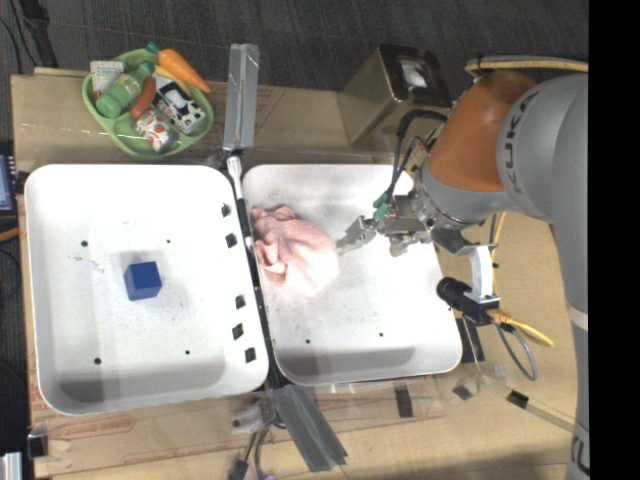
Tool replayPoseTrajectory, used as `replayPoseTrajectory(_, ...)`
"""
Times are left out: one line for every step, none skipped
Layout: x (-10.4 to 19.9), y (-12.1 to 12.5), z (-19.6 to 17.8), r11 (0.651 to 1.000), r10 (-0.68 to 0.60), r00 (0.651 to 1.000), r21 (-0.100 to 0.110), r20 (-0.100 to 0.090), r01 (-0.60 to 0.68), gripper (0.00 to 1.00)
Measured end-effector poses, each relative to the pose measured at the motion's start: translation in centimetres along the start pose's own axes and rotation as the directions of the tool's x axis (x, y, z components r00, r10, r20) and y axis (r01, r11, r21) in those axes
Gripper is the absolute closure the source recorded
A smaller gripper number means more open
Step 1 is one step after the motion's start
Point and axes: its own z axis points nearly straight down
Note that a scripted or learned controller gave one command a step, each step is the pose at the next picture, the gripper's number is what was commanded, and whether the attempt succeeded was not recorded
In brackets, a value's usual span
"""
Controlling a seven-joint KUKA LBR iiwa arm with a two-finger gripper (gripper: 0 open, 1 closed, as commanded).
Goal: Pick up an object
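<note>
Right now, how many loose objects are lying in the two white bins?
2. A blue cube lies in the left bin; a pink cloth lies in the right bin against the divider. The cloth's folds may hide something.

Your arm [545, 148] is bulky grey with an orange band (dark lettering beside it); black cables loop to the metallic end effector [352, 236].

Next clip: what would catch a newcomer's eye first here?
Likely the grey arm with its orange band coming in from the right, its gripper beside the pink cloth in the right bin. Then the blue cube in the left bin.
</note>
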Motion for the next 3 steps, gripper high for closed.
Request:
replayPoseTrajectory(5.3,8.4,10.4,0.967,-0.256,0.967,-0.004,0.003,0.256,0.00)
replayPoseTrajectory(8.1,10.7,0.4,0.830,-0.558,0.830,-0.005,0.007,0.558,0.00)
replayPoseTrajectory(2.4,7.2,10.4,0.825,-0.565,0.825,-0.005,0.006,0.565,0.00)
